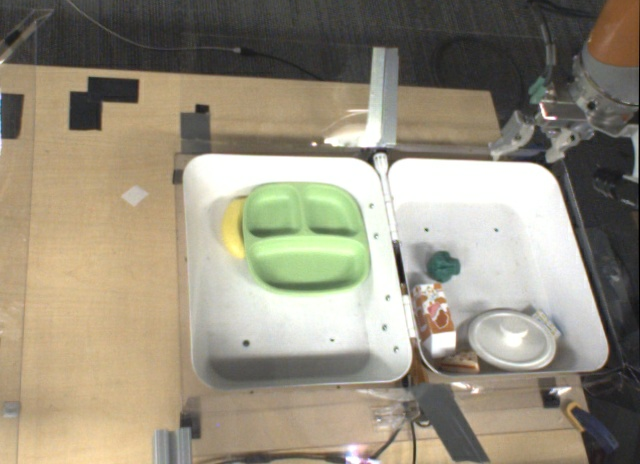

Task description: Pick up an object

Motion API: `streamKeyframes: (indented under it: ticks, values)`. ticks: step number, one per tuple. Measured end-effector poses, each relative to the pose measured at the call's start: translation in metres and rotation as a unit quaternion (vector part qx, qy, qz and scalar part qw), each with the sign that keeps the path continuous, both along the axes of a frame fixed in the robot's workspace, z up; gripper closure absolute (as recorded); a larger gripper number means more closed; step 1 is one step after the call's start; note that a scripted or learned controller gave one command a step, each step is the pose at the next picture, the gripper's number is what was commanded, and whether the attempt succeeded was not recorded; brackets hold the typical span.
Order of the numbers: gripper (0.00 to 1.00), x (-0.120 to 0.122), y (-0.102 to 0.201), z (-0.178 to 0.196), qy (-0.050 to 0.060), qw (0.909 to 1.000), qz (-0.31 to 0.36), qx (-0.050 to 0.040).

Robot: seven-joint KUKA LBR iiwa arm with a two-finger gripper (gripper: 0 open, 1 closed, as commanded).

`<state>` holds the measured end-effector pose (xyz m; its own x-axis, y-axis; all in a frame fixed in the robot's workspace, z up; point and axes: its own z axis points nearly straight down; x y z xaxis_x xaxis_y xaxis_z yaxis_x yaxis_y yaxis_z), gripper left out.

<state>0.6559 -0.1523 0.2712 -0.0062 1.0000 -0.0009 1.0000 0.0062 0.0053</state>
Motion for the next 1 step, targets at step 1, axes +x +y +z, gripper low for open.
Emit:
streamKeyframes:
  ticks: [1]
  values:
    - [0.0, -0.0338, 0.057, -0.1283, 0.002, 0.9988, 0.049, 0.0004]
